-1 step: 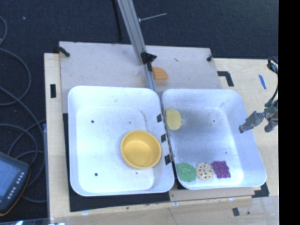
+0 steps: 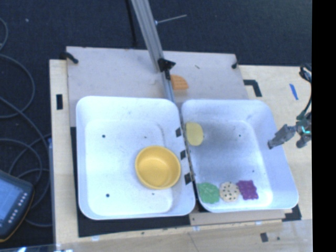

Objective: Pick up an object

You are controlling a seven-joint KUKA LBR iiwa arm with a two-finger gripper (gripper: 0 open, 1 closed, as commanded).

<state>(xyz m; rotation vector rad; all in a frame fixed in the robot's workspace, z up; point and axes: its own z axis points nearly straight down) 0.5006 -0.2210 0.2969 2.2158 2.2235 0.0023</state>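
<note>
The right bin (image 2: 262, 121) holds a pale yellow round piece (image 2: 194, 134) against its left wall. Along its front wall lie a green lump (image 2: 208, 192), a speckled cookie-like disc (image 2: 228, 191) and a purple piece (image 2: 247, 189). A yellow bowl (image 2: 157, 167) stands upright in the left bin (image 2: 105, 119). My gripper (image 2: 288, 140) hangs over the right bin's right rim at the view's edge. It is open, with nothing between its fingers, and it is well away from all the objects.
An aluminium post (image 2: 149, 30) slants up from the back of the divide between the bins, with a small orange object (image 2: 179, 83) beside its foot on the bench board. A tablet (image 2: 10, 203) and cables lie off the bench at the left.
</note>
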